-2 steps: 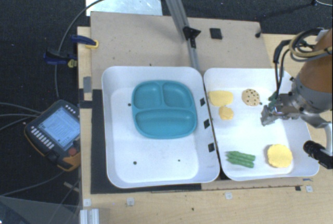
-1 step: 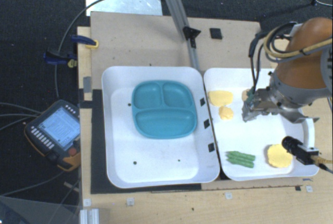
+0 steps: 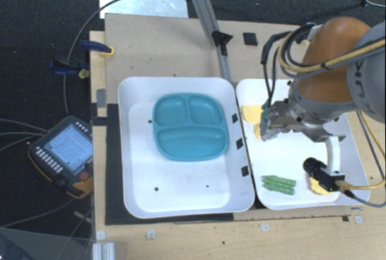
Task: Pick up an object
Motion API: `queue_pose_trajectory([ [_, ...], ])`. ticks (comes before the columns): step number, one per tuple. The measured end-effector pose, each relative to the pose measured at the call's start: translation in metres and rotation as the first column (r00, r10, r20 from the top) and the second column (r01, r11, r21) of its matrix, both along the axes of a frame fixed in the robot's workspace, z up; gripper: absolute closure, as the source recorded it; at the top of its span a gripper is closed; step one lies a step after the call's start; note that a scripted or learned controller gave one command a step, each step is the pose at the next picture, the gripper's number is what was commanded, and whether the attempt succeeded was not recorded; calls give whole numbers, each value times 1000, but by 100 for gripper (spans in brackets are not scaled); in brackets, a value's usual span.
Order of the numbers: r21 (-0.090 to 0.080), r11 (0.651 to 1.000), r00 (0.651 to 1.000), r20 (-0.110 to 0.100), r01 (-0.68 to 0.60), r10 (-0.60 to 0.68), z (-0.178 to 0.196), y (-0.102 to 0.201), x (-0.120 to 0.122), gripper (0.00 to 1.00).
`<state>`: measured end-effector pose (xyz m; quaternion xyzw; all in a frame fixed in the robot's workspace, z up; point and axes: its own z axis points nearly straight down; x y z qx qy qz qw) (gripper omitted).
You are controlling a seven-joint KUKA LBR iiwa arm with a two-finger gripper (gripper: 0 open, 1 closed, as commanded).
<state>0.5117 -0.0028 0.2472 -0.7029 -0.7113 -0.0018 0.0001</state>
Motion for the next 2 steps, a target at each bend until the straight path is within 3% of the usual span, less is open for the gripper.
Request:
queue_pose_trajectory([
  [2,0,1000,1000,-1,1,-1,-3,95,-6,100],
])
